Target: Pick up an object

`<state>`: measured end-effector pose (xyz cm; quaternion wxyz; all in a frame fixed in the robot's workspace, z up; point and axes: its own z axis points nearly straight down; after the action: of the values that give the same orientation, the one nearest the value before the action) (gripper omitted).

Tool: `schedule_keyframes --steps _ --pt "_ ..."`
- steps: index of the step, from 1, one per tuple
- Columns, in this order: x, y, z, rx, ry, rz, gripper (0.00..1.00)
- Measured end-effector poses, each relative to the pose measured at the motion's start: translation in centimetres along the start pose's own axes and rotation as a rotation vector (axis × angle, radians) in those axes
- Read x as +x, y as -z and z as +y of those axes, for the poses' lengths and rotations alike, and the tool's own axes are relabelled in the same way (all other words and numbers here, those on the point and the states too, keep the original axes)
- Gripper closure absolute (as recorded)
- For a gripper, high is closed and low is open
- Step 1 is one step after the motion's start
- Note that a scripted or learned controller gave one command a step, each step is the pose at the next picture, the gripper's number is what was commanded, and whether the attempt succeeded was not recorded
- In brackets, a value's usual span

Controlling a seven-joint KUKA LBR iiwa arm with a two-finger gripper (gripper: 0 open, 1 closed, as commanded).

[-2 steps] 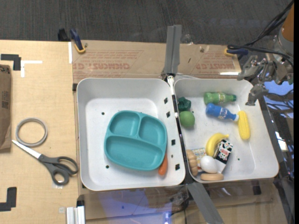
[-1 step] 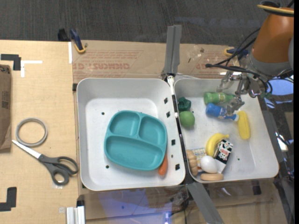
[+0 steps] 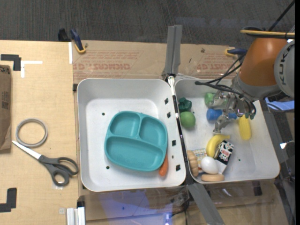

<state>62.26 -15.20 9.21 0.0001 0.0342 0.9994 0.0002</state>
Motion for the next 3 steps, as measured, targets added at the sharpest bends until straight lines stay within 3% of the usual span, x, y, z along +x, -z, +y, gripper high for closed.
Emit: schedule_keyframes --steps 1,2,3 --pt "1.6 0.2 -7.2 0.002 -0.036 -0.005 0.0" --pt "1.3 1.2 -7.0 0.003 -0.031 -0.01 1.0" --pt "1.3 1.2 -7.0 0.003 -0.031 -0.01 0.0"
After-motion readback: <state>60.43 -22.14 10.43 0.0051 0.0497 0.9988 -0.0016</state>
